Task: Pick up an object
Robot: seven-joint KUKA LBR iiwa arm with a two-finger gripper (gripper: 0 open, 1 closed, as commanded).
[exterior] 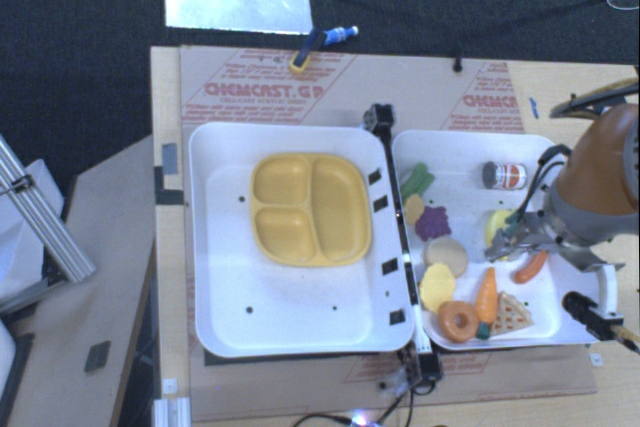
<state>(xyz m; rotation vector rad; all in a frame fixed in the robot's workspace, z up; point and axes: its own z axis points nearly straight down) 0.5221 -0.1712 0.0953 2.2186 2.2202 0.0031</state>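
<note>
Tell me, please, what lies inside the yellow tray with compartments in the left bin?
The yellow tray shows three compartments, and nothing lies in any of them. It sits in the left bin; the bin floor under the tray is covered.

A single fixed camera looks down at a slant from above the bench, taking in both white bins from moderate height.

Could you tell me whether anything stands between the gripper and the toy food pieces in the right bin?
Nothing visible does. The gripper hangs in the right bin directly over the yellow piece, with the sausage just beside it.
</note>
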